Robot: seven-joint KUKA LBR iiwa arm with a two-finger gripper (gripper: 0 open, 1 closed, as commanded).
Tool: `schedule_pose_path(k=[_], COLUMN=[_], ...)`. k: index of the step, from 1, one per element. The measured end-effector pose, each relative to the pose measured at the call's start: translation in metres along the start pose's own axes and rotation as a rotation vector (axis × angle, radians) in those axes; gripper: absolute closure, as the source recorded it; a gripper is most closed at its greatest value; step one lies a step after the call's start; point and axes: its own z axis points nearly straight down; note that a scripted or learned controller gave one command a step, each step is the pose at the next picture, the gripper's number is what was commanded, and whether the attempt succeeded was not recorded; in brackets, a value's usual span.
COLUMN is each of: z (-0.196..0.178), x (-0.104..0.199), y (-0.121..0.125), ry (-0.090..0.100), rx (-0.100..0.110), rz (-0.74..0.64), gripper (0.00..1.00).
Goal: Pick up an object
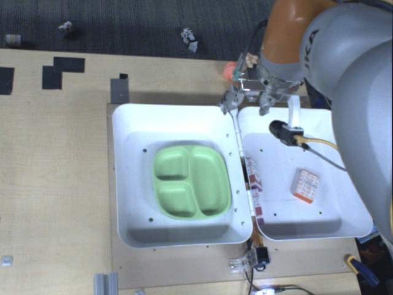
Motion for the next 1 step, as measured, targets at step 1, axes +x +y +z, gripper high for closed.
schedule_pose_path(k=[1], z=[0.0], x=[0.0], y=[0.0], ry=[0.0], rx=[0.0], rz=[0.0], gripper=[0.0])
